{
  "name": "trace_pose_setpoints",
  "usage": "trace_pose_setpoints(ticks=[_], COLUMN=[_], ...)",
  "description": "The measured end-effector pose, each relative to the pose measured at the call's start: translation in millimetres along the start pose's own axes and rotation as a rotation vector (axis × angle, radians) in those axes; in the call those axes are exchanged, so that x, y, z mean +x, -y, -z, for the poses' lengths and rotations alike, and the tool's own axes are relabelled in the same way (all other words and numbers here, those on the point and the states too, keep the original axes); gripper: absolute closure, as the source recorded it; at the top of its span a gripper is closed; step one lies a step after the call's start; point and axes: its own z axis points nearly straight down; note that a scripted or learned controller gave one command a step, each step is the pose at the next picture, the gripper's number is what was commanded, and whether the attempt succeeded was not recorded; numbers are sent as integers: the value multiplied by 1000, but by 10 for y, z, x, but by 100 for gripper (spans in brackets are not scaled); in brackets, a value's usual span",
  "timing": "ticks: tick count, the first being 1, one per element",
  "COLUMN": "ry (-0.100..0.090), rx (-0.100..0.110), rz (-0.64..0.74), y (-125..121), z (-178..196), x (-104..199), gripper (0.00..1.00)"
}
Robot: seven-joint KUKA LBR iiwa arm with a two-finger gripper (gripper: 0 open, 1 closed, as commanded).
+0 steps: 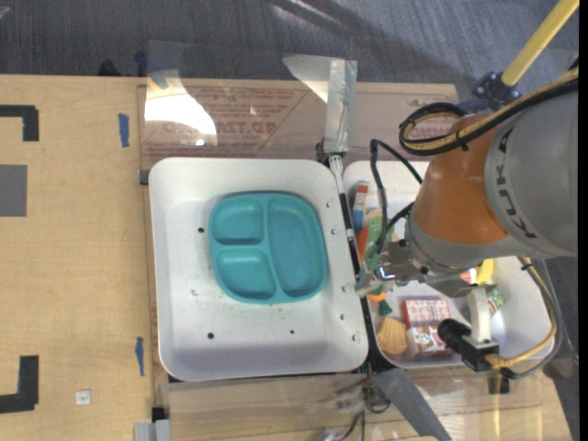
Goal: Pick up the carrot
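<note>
1. Camera view, centre left: we see a shallow white bin (175, 274) with rounded corners, holding a smooth teal plastic plate (269, 246) divided into three compartments.
2. At the right of the frame, a second white bin (536, 292) holds a crowded mix of small items.
3. A slim orange shape, which we take for the carrot (362, 237), lies along this bin's left wall, just right of the divide between the bins.
4. The gripper (381, 269) hangs low beside the carrot's lower end, under the arm's glossy orange band (455, 200); we cannot tell whether it is open or closed.
5. Towards the lower right, a red-and-white printed carton (425, 318) lies next to a round tan piece (392, 337).
</note>
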Motion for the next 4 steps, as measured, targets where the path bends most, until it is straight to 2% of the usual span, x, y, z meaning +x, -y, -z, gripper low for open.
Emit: trace_pose_setpoints(ticks=[1,2,3,4], ry=[5,2,7,11], rx=[-5,1,-13,-8], rz=[307,563,269,631], y=[-177,-35,-604,-308], z=[7,-690,-917,-342], x=[-764,-1703,-1775,-2493], gripper=[100,100,100,100])
